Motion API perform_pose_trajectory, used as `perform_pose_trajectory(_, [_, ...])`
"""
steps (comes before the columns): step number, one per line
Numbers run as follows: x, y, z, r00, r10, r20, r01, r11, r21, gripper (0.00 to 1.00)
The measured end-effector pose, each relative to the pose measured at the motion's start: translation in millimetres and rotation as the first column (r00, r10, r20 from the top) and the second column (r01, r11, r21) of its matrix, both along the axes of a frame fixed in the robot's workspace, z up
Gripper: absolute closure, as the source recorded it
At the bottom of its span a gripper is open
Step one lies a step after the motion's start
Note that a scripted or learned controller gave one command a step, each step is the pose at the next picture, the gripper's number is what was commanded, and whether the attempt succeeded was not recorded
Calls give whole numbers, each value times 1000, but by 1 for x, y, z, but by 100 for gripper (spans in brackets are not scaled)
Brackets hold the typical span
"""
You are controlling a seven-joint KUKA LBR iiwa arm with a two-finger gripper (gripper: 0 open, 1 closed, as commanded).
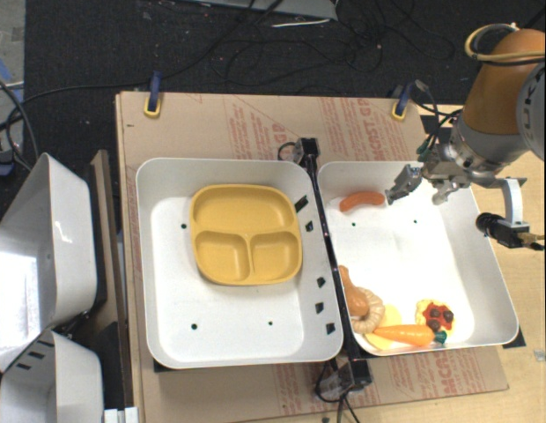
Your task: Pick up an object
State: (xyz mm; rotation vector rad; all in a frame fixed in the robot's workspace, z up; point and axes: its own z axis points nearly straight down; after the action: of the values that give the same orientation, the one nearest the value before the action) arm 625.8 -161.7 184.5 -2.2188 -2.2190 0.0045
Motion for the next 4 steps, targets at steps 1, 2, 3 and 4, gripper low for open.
perform_pose_trajectory(1, [-3,6,-45,1000,0,0,0,1000,0,0])
perform_pose_trajectory(2, [-1,6,-31,1000,1,7,-1,1000,-2,100])
perform_pose_trajectory(3, [8,4,16,1000,3,12,-3,1000,-3,100])
perform_pose_trajectory(4, [10,4,66,1000,3,12,-3,1000,-3,100])
